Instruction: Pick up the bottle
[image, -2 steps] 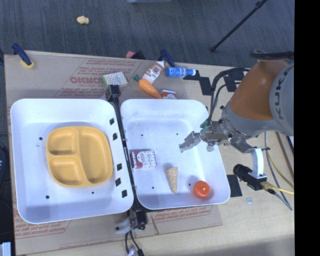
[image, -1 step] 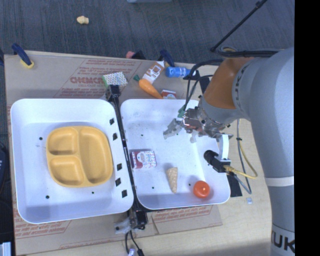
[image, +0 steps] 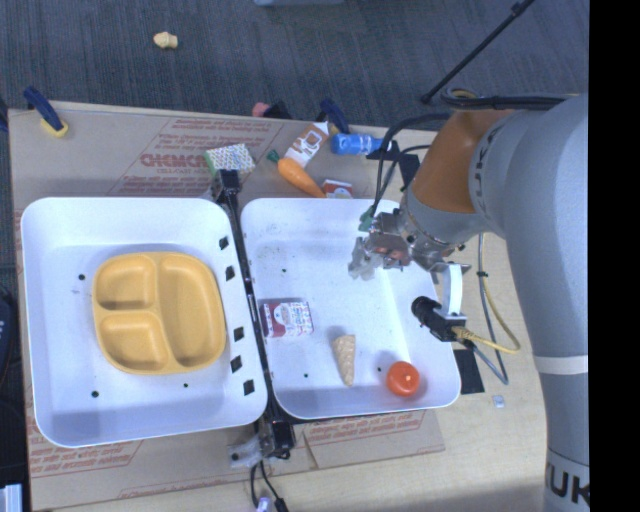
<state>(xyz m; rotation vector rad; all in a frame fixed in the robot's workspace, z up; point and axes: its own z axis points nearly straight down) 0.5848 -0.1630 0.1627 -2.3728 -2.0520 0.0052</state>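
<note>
Two shallow white bins are seen side by side on a cardboard-covered counter (image: 120, 165). In the left bin (image: 50, 300) a yellow divided plate (image: 158, 311) is laid flat, slightly left of the middle. In the right bin (image: 300, 225) several small things are scattered: a small red-and-white carton (image: 287, 319) near the left wall, a pale cone-shaped piece (image: 345, 358) towards the front, and an orange-red round thing (image: 403, 378) close to the front right corner.

The grey arm (image: 545, 220) (its orange band (image: 450, 165) turned towards the camera) is reached in from the right, and the gripper (image: 378, 252) is placed over the upper right part of the right bin. How far the fingers are parted cannot be told, since the metal parts there are blurred together, and nothing can be made out between them. A black part (image: 432, 318) with cables is seen just below the wrist, over the bin's right rim.

The bottle (image: 303, 147) is found outside the bins, lying tilted on the counter just behind the right bin's back rim, with an orange carrot-like thing (image: 298, 177) touching or just beside it. A blue object (image: 352, 144) is seen just to its right, and a patterned small packet (image: 229, 158) to its left, near the gap between the bins. The bottle is well apart from the gripper. Blue clamps (image: 42, 110) are fixed at the counter's back edge.
</note>
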